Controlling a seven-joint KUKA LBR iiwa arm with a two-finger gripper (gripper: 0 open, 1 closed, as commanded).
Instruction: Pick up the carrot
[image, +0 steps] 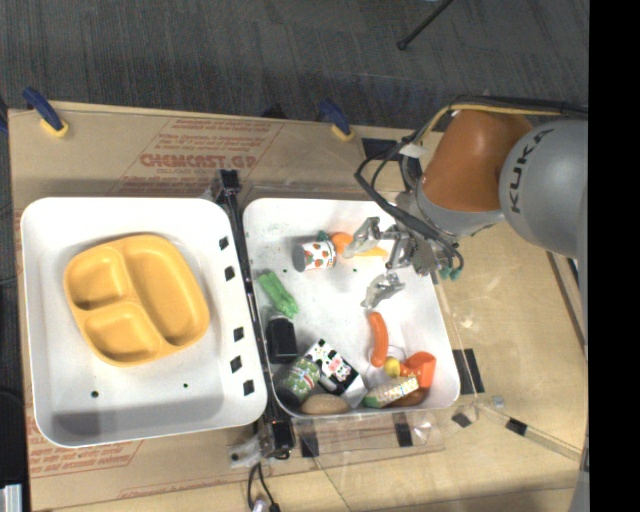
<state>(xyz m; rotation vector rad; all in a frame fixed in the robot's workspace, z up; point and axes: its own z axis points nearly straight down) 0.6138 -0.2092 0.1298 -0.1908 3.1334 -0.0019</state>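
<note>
The tool (378, 262) hangs spread and bare-fingered over the right bin (440, 300), its fingers well apart. The carrot (343, 241) lies just beside one finger (touching the small can (316, 253)), not gripped.

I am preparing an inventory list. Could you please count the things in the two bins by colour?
Yellow: 1, the divided plate
Orange: 2, the carrot and the sausage
Green: 1, the pickle
Black: 1, the block
Mixed colours: 1, the small can
Total: 6; the corner pile is too cluttered to count.
</note>
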